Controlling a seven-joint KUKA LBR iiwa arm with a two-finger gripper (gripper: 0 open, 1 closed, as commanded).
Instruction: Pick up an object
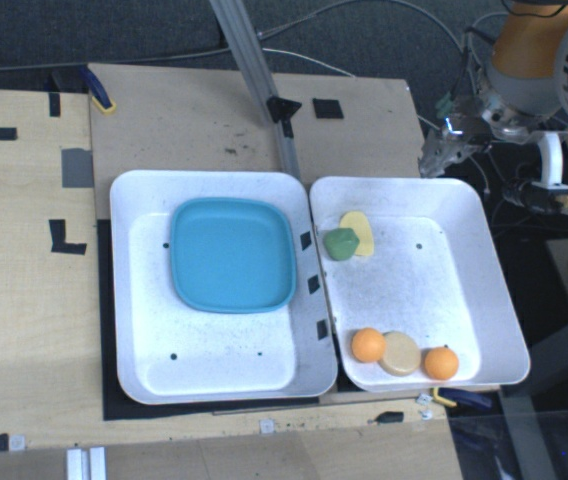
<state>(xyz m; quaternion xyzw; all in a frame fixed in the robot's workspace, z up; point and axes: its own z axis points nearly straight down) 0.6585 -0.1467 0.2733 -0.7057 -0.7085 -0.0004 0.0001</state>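
Since nothing hangs from my gripper and every object lies in a bin, I judge the pick not yet begun: the reach, the descent and the grasp are all left to do. My gripper sits outside the right bin, just beyond its far corner, and at this distance I cannot tell how it is set. In that bin a green object rests against a yellow one near the left wall, toward the far end. Along the near wall lie an orange ball, a tan disc touching it, and a second orange ball just beside the disc. The middle of the bin floor is bare, giving me open room to come down. All the pieces hug walls, so a finger may catch a rim. The left bin holds a blue plate.
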